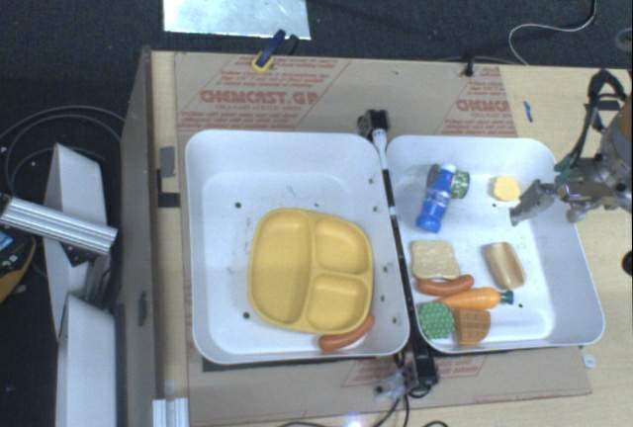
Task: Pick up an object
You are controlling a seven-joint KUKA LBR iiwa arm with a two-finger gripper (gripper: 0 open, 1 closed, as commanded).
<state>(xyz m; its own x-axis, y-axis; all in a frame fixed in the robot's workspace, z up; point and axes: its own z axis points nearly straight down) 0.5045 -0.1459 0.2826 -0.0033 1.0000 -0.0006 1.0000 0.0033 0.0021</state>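
Your gripper (526, 205) sits at the frame's right edge over the right bin (579, 311), finger state unreadable; nearest pick is the bread roll (504, 265), just below-left of it, long axis running top to bottom

A robotics lab is indicated: two white bins (297, 153) are set on a cardboard-covered desk (336, 84), with loose cables (49, 133) left of it.

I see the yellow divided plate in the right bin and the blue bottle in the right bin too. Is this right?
Not quite. The camera view shows the yellow divided plate in the left bin, not the right. The blue bottle is indeed in the right bin.
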